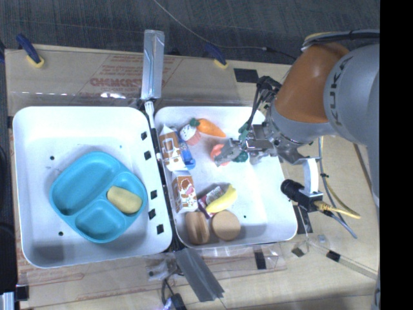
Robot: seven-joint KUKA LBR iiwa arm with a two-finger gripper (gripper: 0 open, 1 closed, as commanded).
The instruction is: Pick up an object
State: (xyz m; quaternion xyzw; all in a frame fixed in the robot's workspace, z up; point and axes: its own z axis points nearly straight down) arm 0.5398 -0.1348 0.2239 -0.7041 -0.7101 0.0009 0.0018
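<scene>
Camera view: left bin [29, 173] holds blue tray [71, 192] with potato [124, 199]; hand [227, 152] state unclear.

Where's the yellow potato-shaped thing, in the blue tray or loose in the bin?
In the tray: the yellow piece lies in a compartment of the blue divided tray, inside the left bin.

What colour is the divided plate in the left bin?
Light blue; the camera view shows the plate plainly.

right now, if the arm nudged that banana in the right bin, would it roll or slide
The banana is curved and lies on its side, so it would probably pivot or slide rather than roll. It rests against a carton and near a bun, so a push may jam it or shove them along. It looks like a light toy.
</scene>
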